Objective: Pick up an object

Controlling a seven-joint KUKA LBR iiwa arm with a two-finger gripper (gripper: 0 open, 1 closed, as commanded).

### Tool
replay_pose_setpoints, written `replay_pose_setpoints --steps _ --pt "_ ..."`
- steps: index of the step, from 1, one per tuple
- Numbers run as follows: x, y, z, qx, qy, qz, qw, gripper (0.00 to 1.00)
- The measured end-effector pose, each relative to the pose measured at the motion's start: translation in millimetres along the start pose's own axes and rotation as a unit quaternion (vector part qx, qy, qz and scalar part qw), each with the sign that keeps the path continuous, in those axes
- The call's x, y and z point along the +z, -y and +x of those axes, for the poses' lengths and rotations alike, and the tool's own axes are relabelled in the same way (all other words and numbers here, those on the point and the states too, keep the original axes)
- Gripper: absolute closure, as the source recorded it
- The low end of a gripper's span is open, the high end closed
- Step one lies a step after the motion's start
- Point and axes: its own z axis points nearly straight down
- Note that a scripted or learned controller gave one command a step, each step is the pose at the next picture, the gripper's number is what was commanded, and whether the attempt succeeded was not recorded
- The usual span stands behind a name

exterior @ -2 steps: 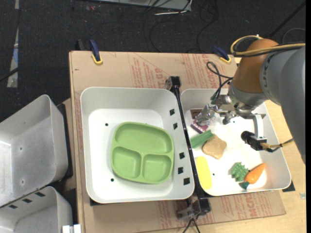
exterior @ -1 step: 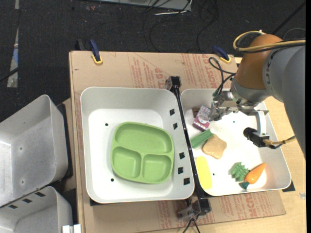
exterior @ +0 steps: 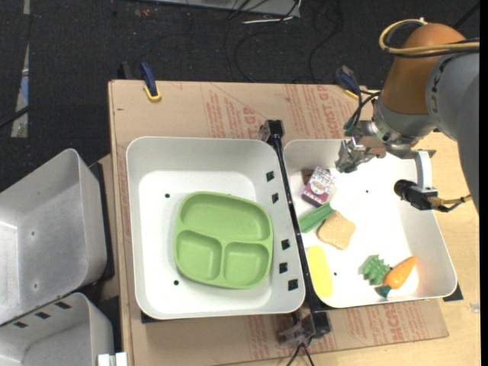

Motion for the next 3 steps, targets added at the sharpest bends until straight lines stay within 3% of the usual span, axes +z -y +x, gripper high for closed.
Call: replay_pose_setpoints --steps 1,2,3 --pt "-44 5 -3 0.001 0.0 0.0 1.0 1.0" --pt "-98 -6 1 0.0 0.0 -0.001 1.0 1.0" --pt "-103 -11 52 -0.002 -0.001 0.001 1.0 1.0"
